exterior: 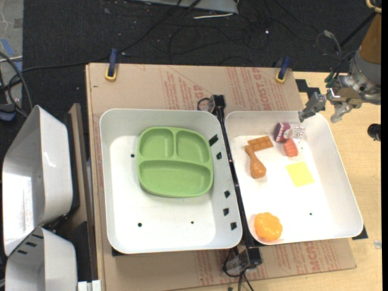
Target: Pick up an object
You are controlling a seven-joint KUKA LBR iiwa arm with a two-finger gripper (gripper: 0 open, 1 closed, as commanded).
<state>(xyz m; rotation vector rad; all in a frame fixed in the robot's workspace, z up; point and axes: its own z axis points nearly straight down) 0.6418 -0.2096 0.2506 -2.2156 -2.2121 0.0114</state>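
Cardboard bench, glossy bins (rounded corners)

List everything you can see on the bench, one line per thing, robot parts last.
bins: 2, white, side by side on the bench
divided plate: 1, green, left bin
toy drumstick: 1, orange-brown, right bin, upper left
cracker: 1, orange-brown, touching the drumstick's top
purple object: 1, right bin, top
red object: 1, below the purple one
flat square: 1, yellow, right bin centre
orange: 1, right bin, front edge
clamps: 2, yellow, board's back edge
gripper: 1, grey, over right bin's back right corner
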